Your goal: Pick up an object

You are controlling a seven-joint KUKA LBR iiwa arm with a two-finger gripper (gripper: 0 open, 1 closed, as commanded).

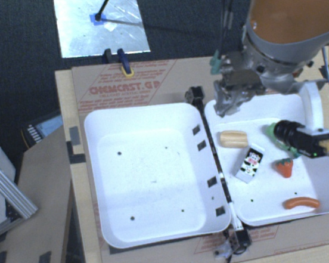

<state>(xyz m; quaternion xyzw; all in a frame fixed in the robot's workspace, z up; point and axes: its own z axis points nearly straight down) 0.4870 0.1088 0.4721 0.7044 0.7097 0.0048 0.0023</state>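
Hovering at the back-left corner of the right bin, the gripper sits above the white floor, and whether it is open or closed I can't tell, since the metalwork blurs together up there. Four candidates lie below it, all in that same bin. The tan roll is nearest, just in front of the gripper and close to the wall shared with the left bin. Beside it, a step further forward, a small white box with dark print lies tilted. A red strawberry with a green top sits to the right of the box, and an orange sausage lies near the front rim, well apart from the rest.

The roll looks like the sensible pick. It needs only a short move forward and a descent, and it has bare floor on every side. It lies with its long axis across the bin, so I'd say the grip should close across the narrow width, centred on the middle rather than on an end, so it won't pivot out. It looks rounded, so coming down low enough to catch it at its widest line matters, because too high and it could squirt free.

The wall is the hazard. A descent drifting left could clip it, so I'd stay on the roll's right half if anything. The box is close enough to get nudged too.
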